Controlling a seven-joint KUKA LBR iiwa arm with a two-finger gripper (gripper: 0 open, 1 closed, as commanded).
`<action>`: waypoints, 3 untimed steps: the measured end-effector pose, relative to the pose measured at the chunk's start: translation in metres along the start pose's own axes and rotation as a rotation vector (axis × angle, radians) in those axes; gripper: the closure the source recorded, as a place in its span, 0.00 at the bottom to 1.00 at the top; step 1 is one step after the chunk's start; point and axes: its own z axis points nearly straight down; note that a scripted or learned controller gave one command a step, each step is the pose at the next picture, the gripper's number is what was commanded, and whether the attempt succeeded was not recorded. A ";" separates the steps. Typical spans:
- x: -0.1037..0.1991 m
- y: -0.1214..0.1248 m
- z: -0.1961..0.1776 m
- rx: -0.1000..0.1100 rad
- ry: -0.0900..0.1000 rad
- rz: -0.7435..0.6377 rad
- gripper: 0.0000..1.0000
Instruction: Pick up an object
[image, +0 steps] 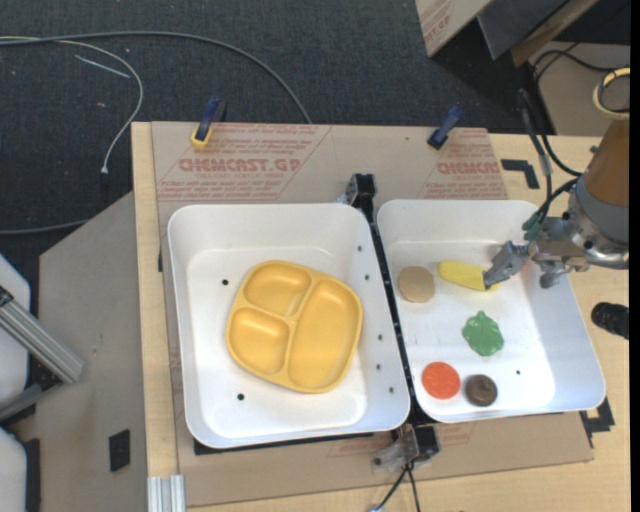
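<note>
1. Two white bins: left bin (190, 300), right bin (560, 330).
2. One yellow divided plate (295, 325).
3. Five small objects: tan disc (417, 284), yellow piece (461, 274), green piece (483, 334), orange-red disc (441, 380), brown disc (481, 390).
4. Two blue clamps (208, 120).

Yellow plate (295, 325), green toy (483, 334), orange disc (441, 379), white bins (200, 240).

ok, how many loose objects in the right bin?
5, all in the right bin: tan round piece upper left, yellow banana-shaped piece beside it at the claw, green piece mid-bin, orange-red disc and brown disc along the front.
</note>
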 end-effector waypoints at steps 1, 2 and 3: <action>0.000 0.002 -0.007 -0.013 -0.003 -0.003 0.00; -0.003 0.002 0.056 -0.007 -0.001 -0.003 0.00; 0.003 0.003 0.118 -0.007 0.000 -0.003 0.00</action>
